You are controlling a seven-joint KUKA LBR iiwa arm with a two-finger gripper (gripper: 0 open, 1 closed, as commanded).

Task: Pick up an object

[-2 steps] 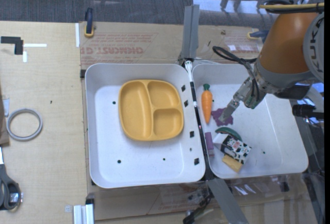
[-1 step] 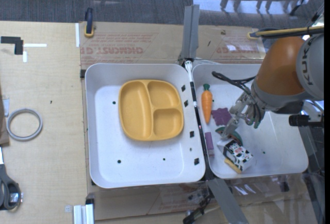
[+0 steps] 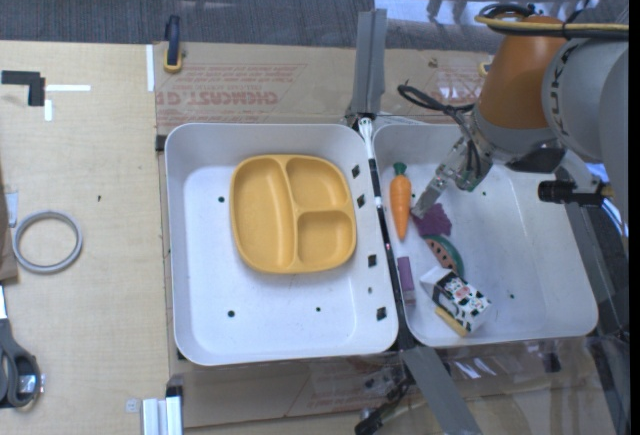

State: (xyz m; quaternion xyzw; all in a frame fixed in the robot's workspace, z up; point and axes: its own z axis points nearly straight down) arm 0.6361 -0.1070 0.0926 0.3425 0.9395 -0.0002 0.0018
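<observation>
Your gripper (image 3: 437, 191), fingers apart and empty, hangs in the right bin (image 3: 560, 293) just over the purple block (image 3: 433, 221) beside the carrot (image 3: 400, 205); the carrot looks light, stiff and slick, so take it across its thick middle.

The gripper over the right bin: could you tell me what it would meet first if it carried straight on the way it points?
Most likely the purple block, which lies just past the tip of the gripper, with the carrot close beside it. Depth is hard to judge from this slanted view.
</observation>
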